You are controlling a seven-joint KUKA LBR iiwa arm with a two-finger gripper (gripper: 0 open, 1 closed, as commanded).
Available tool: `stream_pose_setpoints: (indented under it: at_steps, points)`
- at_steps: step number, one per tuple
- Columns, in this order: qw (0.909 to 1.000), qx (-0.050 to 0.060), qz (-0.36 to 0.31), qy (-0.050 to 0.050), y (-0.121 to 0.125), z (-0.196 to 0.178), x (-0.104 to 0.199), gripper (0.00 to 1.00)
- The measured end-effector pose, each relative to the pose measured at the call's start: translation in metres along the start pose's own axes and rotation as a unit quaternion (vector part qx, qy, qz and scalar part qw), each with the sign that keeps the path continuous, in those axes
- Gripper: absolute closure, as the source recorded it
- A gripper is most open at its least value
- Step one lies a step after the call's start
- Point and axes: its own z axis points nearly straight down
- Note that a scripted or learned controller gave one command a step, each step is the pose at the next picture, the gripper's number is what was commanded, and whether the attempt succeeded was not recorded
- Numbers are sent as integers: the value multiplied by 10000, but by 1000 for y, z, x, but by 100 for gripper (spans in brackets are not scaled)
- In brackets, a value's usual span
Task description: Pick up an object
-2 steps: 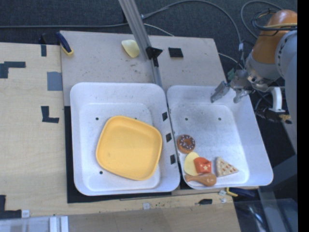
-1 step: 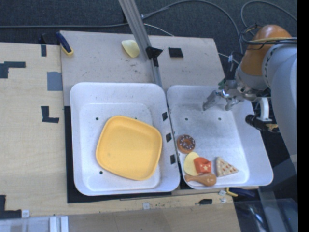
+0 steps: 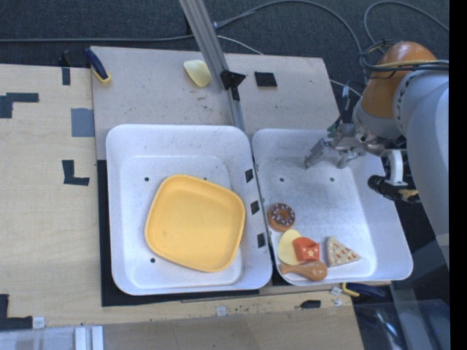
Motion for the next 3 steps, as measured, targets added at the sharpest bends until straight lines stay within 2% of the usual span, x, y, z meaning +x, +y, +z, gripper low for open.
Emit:
stream_pose_setpoints:
  at_steps: [1, 3]
  points:
    - [10000, -5, -5, -4, 0, -11, 0, 100]
    - [10000, -27, 3, -5, 7, -137, -4, 100]
